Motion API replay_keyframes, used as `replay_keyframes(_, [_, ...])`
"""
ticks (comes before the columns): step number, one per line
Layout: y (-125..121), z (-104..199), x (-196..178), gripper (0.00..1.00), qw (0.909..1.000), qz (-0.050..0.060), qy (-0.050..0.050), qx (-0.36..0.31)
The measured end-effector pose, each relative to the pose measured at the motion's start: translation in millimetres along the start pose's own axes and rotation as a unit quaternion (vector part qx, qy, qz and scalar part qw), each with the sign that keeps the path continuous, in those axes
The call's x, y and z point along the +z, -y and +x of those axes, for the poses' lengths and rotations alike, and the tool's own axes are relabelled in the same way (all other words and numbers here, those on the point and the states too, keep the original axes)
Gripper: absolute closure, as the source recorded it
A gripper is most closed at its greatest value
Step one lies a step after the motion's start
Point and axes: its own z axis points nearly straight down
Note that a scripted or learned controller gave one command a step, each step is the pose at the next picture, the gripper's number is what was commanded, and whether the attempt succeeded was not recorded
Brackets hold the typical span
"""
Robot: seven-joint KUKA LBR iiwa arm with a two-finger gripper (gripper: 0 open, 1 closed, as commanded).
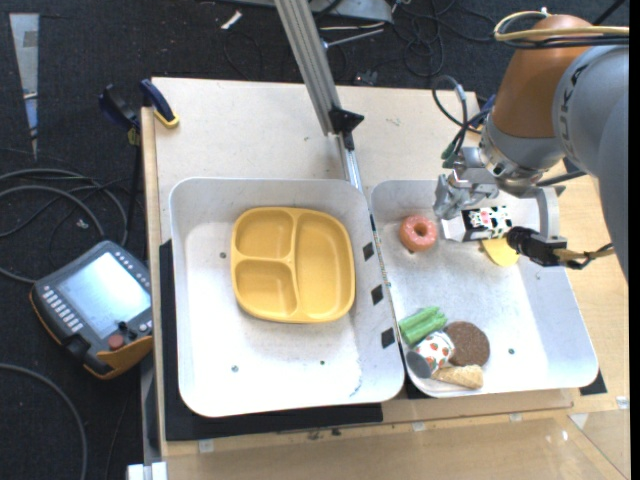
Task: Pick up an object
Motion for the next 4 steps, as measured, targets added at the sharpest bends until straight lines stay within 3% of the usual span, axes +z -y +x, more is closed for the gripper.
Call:
replay_keyframes(2, [-3.3, 0.5, -76.0, 1.00, 1.0000, 0.001, 0.000, 0.000])
replay_keyframes(4, [21.3, 88.7, -52.7, 1.00, 1.0000, 0.005, -0.001, -0.001])
